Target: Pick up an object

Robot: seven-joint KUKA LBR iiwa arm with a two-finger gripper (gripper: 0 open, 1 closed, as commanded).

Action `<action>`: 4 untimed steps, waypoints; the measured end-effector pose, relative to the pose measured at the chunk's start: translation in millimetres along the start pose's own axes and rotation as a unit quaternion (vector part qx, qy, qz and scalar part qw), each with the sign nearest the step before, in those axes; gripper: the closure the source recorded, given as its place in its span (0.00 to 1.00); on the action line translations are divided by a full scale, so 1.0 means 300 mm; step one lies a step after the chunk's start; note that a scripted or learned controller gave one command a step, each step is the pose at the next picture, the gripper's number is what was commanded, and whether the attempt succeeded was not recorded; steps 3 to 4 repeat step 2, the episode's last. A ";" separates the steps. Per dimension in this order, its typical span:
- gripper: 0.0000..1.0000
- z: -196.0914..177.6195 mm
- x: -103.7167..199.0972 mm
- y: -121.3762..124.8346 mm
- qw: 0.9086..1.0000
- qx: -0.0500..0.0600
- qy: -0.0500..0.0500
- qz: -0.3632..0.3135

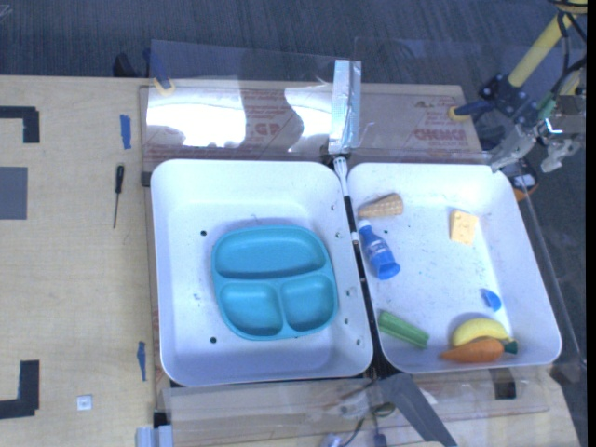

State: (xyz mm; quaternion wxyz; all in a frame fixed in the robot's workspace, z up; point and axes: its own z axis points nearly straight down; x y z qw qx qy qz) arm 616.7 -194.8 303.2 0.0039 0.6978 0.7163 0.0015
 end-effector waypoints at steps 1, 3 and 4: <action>0.00 0.381 -0.094 -0.027 0.997 0.009 0.002 0.073; 1.00 0.322 -0.095 -0.014 0.997 0.001 0.000 0.072; 1.00 0.322 -0.095 -0.014 0.997 0.001 0.000 0.072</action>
